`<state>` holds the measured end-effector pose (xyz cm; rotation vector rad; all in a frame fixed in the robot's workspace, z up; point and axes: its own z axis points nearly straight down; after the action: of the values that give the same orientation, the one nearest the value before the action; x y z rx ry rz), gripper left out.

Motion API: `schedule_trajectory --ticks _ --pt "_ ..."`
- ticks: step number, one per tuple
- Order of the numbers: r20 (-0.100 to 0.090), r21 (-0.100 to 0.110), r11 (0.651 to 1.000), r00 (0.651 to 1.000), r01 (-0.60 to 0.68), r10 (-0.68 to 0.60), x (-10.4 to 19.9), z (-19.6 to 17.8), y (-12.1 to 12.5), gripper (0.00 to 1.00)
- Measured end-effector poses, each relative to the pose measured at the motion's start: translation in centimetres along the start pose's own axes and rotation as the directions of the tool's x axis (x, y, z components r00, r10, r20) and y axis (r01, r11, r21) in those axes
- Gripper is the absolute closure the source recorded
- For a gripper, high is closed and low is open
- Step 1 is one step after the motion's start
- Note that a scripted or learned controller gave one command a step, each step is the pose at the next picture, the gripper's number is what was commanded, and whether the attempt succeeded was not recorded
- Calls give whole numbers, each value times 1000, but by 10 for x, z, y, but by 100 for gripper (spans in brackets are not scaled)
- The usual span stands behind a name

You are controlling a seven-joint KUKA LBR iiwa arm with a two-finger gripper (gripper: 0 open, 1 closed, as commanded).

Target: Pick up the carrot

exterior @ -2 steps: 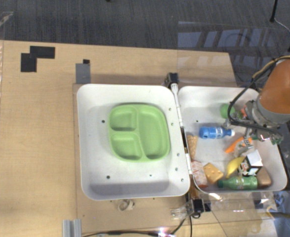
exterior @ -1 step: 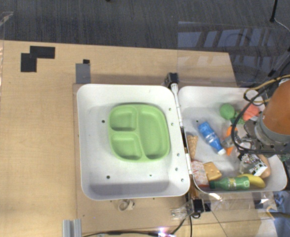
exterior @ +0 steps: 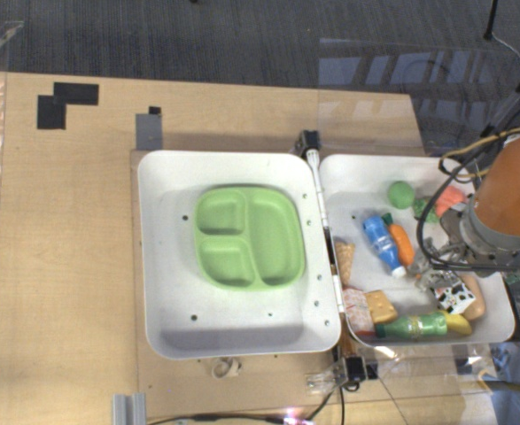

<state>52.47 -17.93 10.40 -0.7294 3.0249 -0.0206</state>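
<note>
Near edge of right bin (exterior: 506, 330): a green bottle (exterior: 415, 327) lies on its side along the near wall, with a yellow piece (exterior: 459, 324) touching its right end and a tan block (exterior: 381, 305) just beside its left end.
Near right corner: a black-and-white patterned item (exterior: 454, 297) sits against a tan rounded object (exterior: 473, 297), directly under the arm's wrist.
Gripper (exterior: 438, 268): it hangs low over the right bin, just right of the carrot and above the patterned item; the fingers are hidden in cables and clutter, so I cannot tell whether the jaws stand open or closed.
Carrot (exterior: 402, 244): the small orange piece lies on the bin floor in the middle of the right bin, touching the right side of the blue bottle (exterior: 383, 243), its length running near to far.
Contact: nothing orange sits between the fingers; the carrot appears to rest free on the floor.
Arm (exterior: 509, 193): the orange band and grey wrist cover the right side of the bin.
Far part of right bin: a green ball (exterior: 401, 193) sits near the far wall, with a red-orange item (exterior: 453, 199) to its right, partly behind cables.
Left bin (exterior: 153, 237): it holds 1 green tray (exterior: 246, 237) with 3 compartments, well apart from the action.
Progress: I judge the approach close to done, while the grasp and the lift are left.
Remaining: a short shift left onto the carrot, a close, then a raise clear of the blue bottle.
</note>
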Motion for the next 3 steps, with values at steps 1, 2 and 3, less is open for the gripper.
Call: schedule_trajectory --ticks 1,2,3 --pt "-7 -11 984 984 179 -179 -68 15 6 100" --pt "-8 -13 984 984 178 -179 -67 15 6 0" --pt "0 -5 984 984 178 -178 -71 1 5 100"
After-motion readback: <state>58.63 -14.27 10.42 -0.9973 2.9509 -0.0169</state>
